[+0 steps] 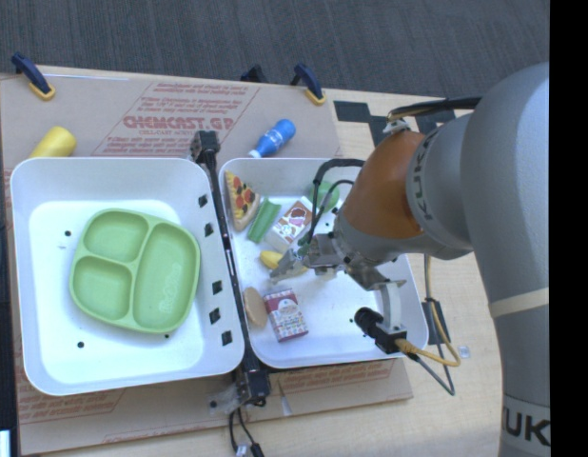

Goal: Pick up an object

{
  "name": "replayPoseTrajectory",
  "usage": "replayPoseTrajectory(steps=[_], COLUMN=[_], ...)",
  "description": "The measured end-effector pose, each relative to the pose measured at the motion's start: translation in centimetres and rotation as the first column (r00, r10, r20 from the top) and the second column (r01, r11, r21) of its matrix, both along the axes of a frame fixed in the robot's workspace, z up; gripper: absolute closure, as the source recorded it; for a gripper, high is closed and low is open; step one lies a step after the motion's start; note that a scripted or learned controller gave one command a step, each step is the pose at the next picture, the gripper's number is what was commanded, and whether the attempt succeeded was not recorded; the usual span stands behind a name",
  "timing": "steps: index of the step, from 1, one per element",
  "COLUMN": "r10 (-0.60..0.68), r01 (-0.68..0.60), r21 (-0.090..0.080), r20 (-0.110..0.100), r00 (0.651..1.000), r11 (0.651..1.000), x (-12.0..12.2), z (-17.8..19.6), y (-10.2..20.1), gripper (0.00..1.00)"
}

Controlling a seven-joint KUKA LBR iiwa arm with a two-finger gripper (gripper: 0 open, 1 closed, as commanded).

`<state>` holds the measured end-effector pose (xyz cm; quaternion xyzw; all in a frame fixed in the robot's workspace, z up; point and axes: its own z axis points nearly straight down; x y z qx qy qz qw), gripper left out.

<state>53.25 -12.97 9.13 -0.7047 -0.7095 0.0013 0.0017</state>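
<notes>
The right bin [394,336] holds several small items. A pizza slice toy [241,198] lies at its far left, with a green stick [263,219] and a red-and-white carton [295,221] beside it. A yellow piece [271,257] lies mid-bin. Nearer the front are a red box [285,314] and a tan oval piece [254,307]. My gripper [288,263] hangs low over the middle of this bin, right beside the yellow piece and just above the red box. The arm hides the bin's right half.
The left bin [37,350] carries a green divided plate [135,270]. Behind the bins, on the cardboard, lie a blue-and-white bottle [273,138] and a yellow object [54,143]. Clamps [309,83] hold the board's far edge.
</notes>
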Motion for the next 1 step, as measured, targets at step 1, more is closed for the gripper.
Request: replayPoseTrajectory(steps=[1], r10=[0.006], r01=[-0.006], r21=[-0.001], r20=[0.000], r00=[1.000], r11=[1.000], x=[0.08], z=[1.04], y=[0.00], gripper=[1.00])
